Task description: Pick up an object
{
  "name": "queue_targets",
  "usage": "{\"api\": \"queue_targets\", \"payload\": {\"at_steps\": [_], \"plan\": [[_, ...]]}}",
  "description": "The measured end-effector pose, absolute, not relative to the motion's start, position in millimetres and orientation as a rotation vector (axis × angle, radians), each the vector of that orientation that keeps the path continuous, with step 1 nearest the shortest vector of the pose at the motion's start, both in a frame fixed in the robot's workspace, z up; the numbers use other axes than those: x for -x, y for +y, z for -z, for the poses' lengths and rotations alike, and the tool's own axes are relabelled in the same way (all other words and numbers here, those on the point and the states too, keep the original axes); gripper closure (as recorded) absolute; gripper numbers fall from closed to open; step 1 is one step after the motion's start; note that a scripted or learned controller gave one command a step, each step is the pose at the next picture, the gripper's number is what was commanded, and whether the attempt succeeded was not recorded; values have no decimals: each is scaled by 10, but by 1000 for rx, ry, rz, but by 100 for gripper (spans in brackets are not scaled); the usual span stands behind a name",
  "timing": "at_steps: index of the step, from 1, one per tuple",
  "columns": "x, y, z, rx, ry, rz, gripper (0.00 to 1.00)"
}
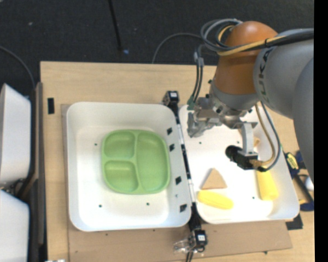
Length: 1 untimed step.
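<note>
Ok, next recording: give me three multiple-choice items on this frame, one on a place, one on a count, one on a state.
1. Where does the light green divided plastic tray lie?
A. in the left white bin
B. in the right white bin
C. on the bare bench

2. How many yellow banana-like pieces lie in the right white bin?
A. one
B. two
C. four

3. How does the tan triangular wedge stand with respect to the end effector?
A. clamped in it
B. lying apart from it on the bin floor
C. hanging from it

Key: 1 A, the tray sits flat in the left white bin. 2 B, one piece lies below the wedge and another to its right. 3 B, the wedge rests on the floor, well below the end effector in the view.
</note>
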<state>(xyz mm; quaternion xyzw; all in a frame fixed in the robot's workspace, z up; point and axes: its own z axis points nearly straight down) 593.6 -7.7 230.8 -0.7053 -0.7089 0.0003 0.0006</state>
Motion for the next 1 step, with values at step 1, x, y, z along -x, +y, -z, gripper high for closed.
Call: {"api": "queue_targets", "payload": {"at_steps": [1], "plan": [[-5654, 385, -2461, 2212, -2229, 3, 100]]}}
